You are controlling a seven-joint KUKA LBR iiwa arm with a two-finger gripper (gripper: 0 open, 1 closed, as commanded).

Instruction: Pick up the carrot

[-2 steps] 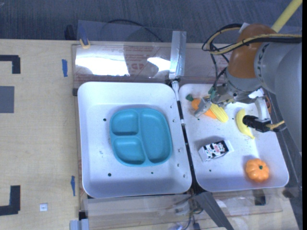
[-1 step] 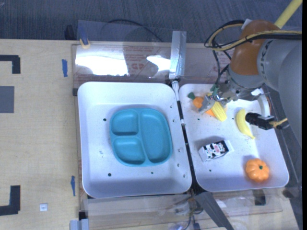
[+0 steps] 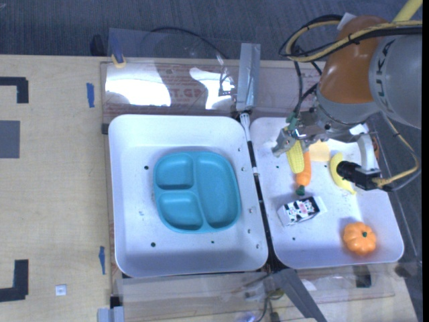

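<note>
The carrot [image 3: 304, 177] lies in the right bin [image 3: 382, 243], toward its upper half, green tip pointing to 6 o'clock. Touching it at 11 o'clock is a yellow corn cob [image 3: 295, 157]. The tool [image 3: 299, 134] hangs just above the corn, at 12 o'clock from the carrot; whether it is wide or narrow cannot be told. A banana [image 3: 340, 175] lies at 3 o'clock from the carrot, a small printed box [image 3: 300, 210] at 6 o'clock, and an orange pumpkin [image 3: 358, 238] at 4 o'clock. The left bin [image 3: 127, 200] holds a blue divided plate [image 3: 197, 190]. Both bins sit on the desk [image 3: 47, 200].
</note>
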